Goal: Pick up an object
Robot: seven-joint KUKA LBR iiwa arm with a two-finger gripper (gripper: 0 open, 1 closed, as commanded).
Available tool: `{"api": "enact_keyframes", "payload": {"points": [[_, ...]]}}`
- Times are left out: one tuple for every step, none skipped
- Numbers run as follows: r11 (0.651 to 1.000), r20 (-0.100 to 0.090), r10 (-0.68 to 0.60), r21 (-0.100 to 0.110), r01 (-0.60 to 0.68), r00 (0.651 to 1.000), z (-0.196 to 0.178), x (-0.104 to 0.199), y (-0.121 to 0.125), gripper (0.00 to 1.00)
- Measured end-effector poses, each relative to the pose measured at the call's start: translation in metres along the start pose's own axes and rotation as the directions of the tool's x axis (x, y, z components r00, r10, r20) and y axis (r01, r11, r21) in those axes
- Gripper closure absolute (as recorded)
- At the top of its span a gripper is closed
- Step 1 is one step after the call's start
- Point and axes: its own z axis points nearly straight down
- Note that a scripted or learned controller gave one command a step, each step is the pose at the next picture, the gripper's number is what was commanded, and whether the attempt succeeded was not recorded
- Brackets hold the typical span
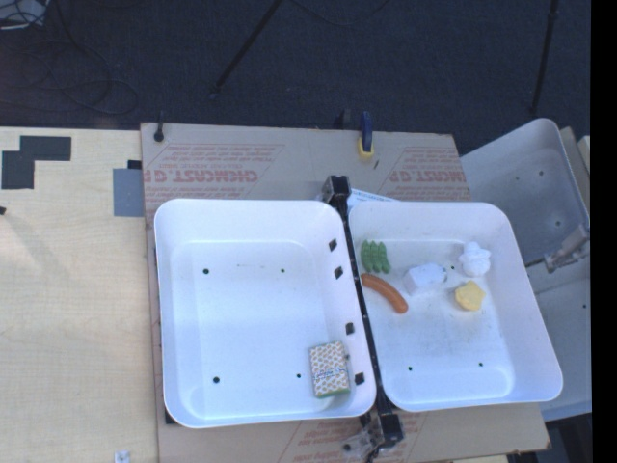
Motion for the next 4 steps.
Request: {"api": "enact_keyframes", "payload": {"points": [[1.000, -0.007, -0.005, 0.015, 0.005, 1.000, -0.001, 0.003, 0.002, 1.00], [1.000, -0.013, -0.007, 0.023, 0.008, 1.000, 0.137, 0.003, -0.001, 1.00], [1.000, -0.006, -0.006, 0.007, 0.006, 1.000, 0.092, -0.006, 0.001, 1.00], [1.000, -0.011, -0.018, 0.011, 0.018, 1.000, 0.082, 0.094, 0.001, 1.00]]}}
